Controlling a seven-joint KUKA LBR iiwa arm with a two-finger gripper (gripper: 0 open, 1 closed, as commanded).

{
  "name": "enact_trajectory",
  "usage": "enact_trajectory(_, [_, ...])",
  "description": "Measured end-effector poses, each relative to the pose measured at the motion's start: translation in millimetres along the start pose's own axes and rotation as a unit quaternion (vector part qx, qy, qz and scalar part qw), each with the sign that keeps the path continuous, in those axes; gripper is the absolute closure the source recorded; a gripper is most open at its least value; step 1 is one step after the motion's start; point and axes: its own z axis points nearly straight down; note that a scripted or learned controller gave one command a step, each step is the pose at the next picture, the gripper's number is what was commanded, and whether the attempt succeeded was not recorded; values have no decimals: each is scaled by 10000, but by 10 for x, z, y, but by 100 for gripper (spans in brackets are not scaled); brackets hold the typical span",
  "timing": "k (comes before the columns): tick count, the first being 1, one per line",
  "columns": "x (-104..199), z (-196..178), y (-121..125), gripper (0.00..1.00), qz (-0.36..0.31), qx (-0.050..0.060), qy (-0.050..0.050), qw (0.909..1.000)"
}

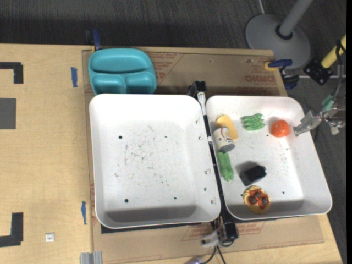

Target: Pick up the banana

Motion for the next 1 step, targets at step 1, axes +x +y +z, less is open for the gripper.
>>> enact_trajectory(1, [628,1791,286,0,-2048,-2,8,9788])
